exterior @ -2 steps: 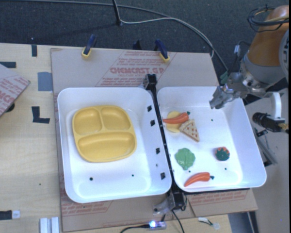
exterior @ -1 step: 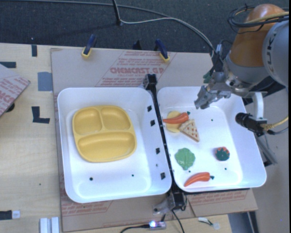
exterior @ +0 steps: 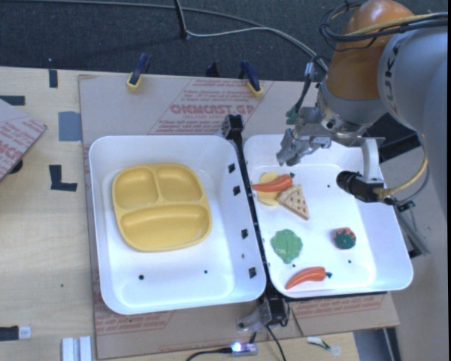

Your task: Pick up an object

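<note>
While the gripper (exterior: 295, 151) hangs above the right bin (exterior: 383, 235), a chili (exterior: 273, 186) lies just below. Whether its jaws are parted cannot be told.

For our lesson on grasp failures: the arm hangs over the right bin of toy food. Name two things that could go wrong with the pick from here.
1. The red pepper, a yellow piece and the pizza slice lie touching just below the gripper; closing there may catch two items or nudge them apart.
2. That cluster sits close to the divider between the bins, so a finger might strike the wall.
</note>
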You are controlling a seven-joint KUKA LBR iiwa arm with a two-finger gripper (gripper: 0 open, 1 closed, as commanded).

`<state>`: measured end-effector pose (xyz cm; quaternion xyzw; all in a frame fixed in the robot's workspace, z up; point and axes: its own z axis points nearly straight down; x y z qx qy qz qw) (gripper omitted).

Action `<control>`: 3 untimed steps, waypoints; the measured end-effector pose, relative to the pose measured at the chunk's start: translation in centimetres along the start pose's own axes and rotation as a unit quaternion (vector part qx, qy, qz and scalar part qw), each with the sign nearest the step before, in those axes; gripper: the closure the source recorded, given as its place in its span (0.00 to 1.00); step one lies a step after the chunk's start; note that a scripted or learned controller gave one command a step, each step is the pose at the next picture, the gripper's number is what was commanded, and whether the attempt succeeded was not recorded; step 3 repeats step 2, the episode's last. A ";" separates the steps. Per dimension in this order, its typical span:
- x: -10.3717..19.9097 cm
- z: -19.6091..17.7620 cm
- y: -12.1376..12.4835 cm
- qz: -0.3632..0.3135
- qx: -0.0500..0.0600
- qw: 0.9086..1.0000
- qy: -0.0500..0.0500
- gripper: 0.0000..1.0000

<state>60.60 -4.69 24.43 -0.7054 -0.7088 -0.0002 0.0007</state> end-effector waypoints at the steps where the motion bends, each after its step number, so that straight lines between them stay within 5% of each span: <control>1: 5.8 0.2 1.8 0.000 0.000 1.000 0.000 1.00; 2: 11.8 0.5 2.5 0.000 0.000 1.000 0.000 1.00; 3: 11.8 0.5 2.5 0.000 0.000 1.000 0.000 1.00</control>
